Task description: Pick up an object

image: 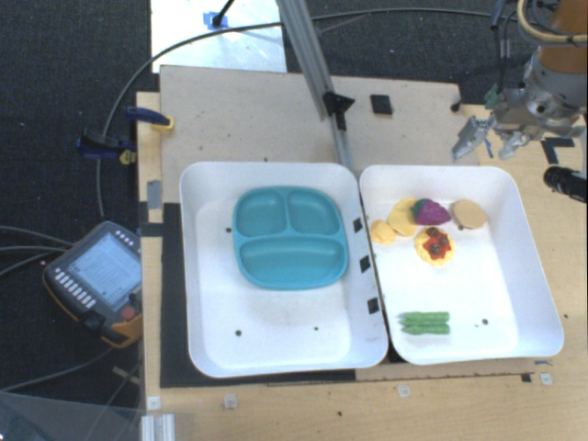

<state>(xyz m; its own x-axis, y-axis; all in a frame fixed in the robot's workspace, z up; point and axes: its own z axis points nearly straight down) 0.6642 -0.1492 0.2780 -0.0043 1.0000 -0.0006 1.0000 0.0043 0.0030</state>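
The gripper [487, 142] hangs over the bare desk [413, 131] just beyond the far rim of the right bin [537, 274], near that bin's far right corner, and its fingers [467, 141] are spread apart with nothing between them. Everything worth picking lies inside the right bin, so the coming move turns on one direction: from the fingers, the targets sit toward the near side of the bin and slightly leftward. Closest to the rim is a cluster of toy foods: a tan round cookie [469, 214], a purple piece [430, 212], a yellow piece [401, 217] and a small pizza-like piece [435, 244] just nearer than those. The cookie lies nearest the fingers and looks the shortest reach. Well apart from the cluster, toward the bin's near rim, rests a green bean pod [424, 322], its long axis running left to right along that rim; a grasp there would likely want the fingers closing across its short width.
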